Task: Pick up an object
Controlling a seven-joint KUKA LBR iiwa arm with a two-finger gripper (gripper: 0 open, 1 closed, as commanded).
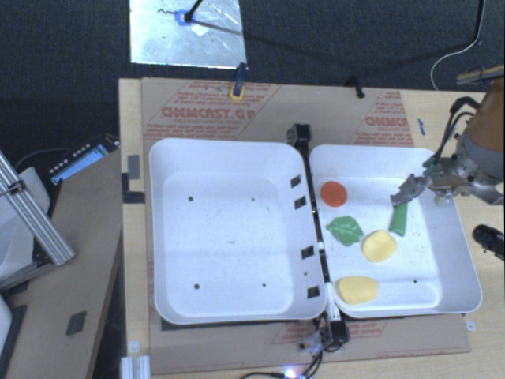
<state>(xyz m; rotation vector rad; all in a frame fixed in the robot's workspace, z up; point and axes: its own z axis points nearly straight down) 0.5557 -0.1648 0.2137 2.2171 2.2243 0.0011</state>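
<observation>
The right bin holds an orange round piece, a green leaf-shaped piece, a yellow lump and a flatter yellow piece. A dark green elongated piece stands almost upright in the picture, just right of the yellow lump. My gripper reaches in from the right over this bin. Its tip meets the top end of the dark green piece. I cannot tell whether that piece is gripped or lies on the bin floor below.
The left bin lies beside the right one, with a black divider strip between them. A yellow clip sits on the cardboard behind the bins. Cables run at the upper right.
</observation>
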